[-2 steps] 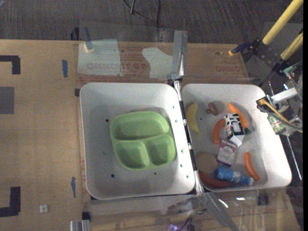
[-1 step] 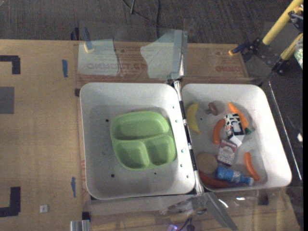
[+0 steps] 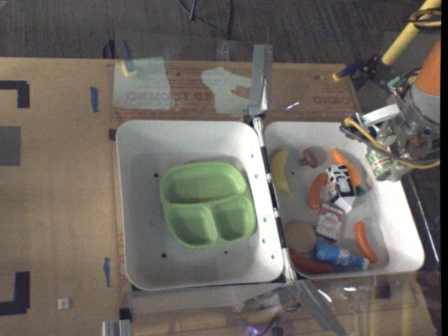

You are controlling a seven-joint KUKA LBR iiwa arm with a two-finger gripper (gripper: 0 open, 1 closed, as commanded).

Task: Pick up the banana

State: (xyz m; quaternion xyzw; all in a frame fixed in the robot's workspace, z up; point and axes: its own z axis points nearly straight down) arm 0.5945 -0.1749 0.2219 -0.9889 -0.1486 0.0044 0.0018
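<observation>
Banana unlabelled in right bin, carton print unreadable, pincer state indiscernible

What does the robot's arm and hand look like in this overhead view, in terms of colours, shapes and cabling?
At the right edge, the arm shows an orange band above a grey wrist section. Below it sits the hand, a cluster of silvery metal and white parts. Yellow cables loop around it, with thin dark wires alongside. Finer markings are too blurred to read.
</observation>
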